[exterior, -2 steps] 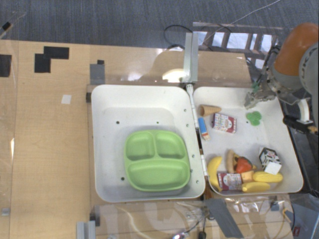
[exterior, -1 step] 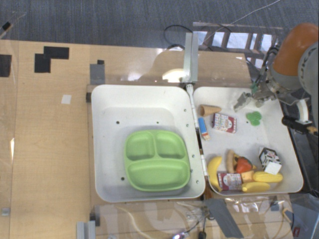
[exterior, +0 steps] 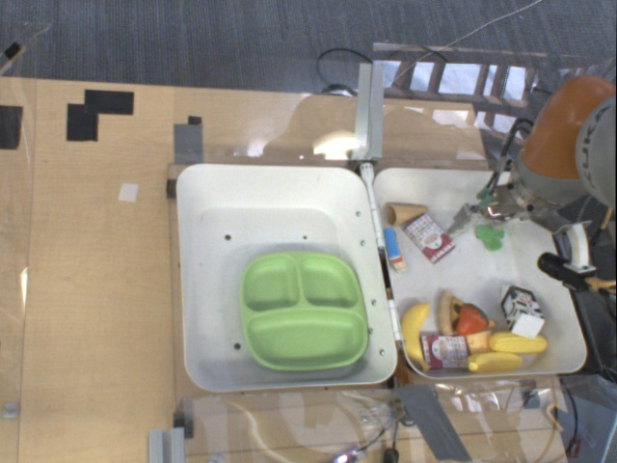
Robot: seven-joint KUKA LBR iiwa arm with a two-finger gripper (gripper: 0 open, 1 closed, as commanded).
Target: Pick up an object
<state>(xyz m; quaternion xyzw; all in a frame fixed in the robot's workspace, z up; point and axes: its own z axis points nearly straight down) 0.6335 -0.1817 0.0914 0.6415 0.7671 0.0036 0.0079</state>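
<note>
Pincer: the grey arm's two-finger pincer (exterior: 469,216) hangs low over the right bin's far half, its thin metal fingers slanting down toward camera-left; I cannot tell from here whether they are apart or together, and nothing shows between them.
Arm: one smooth grey arm with a glossy orange band (exterior: 564,128) above the wrist, reaching in from the right.
Bins: two shallow white plastic bins with rounded corners, side by side; the left bin (exterior: 207,258) lies well to the left of the pincer, the right bin (exterior: 559,278) under it.
Tray: one matte lime-green plastic tray with three compartments (exterior: 304,309), in the left bin, well apart from the pincer.
Green piece: one small bright green lumpy plastic piece (exterior: 492,236), just right of the pincer's tip and a little nearer the camera.
Carton: one small red-and-white printed carton (exterior: 429,235), flat, just left of the pincer.
Cone: one tan cone-shaped piece (exterior: 405,212), further left, by the bin's wall.
Tube: one slim blue-and-orange tube (exterior: 392,247), along the dividing wall.
Bananas: three glossy yellow plastic bananas, one curved one (exterior: 415,331) and two (exterior: 511,351) at the near rim, all well nearer the camera than the pincer.
Packet: one red-and-white flat packet (exterior: 445,351) between the bananas.
Tomato: one round red-orange toy fruit (exterior: 470,319) beside a tan bread-like piece.
Cube: one black-and-white printed box (exterior: 522,306), near-right of the pincer.
</note>
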